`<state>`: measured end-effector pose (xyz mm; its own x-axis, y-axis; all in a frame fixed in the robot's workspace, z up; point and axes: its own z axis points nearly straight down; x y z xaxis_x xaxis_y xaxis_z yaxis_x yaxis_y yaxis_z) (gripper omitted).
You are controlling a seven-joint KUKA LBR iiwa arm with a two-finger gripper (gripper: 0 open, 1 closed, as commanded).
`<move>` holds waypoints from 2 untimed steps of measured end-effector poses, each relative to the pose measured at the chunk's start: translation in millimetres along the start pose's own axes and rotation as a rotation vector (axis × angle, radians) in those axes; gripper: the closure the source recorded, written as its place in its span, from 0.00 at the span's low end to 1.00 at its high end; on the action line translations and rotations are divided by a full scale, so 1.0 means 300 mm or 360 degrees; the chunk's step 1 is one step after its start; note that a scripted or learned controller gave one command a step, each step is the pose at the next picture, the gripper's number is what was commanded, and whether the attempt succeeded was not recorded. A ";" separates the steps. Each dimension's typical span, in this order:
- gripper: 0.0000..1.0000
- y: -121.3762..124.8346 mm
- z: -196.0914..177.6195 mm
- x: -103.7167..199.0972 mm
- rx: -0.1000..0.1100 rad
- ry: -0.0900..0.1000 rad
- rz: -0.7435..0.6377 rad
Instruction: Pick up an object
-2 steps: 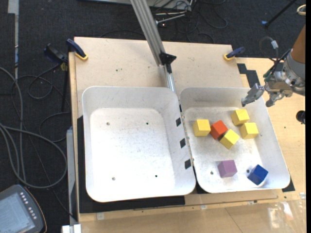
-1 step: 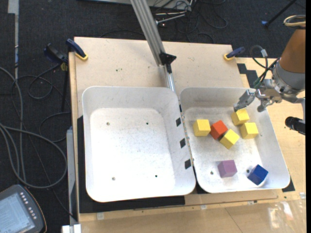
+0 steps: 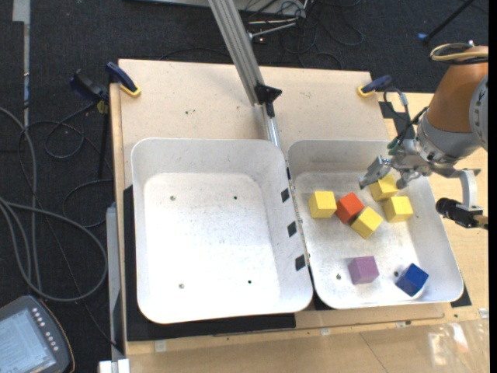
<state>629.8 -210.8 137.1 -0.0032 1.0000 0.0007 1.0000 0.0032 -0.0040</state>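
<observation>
Gripper (image 3: pixel 382 179) hangs low over the right bin (image 3: pixel 443 282), its fingers closed around a yellow cube (image 3: pixel 383 187) near the bin's far side. Just below that cube sit another yellow block (image 3: pixel 398 207), a tilted yellow block (image 3: pixel 366 221), an orange block (image 3: pixel 349 207) and a fourth yellow block (image 3: pixel 323 203). Nearer the front lie a purple block (image 3: pixel 363 270) and a blue block (image 3: pixel 412 279).

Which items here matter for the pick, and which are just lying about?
In play: gripper, the yellow cube right at it, right bin.

Lying about: three other yellow cubes, orange cube, purple cube, blue cube, left bin.
</observation>
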 end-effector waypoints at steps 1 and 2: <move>1.00 0.006 -0.047 -0.002 -0.0012 -0.0005 -0.0002; 1.00 0.025 -0.217 0.029 -0.0019 -0.0005 -0.0002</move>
<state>637.6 -202.1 202.2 -0.0046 1.0000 -0.0024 1.0000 0.0046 0.0077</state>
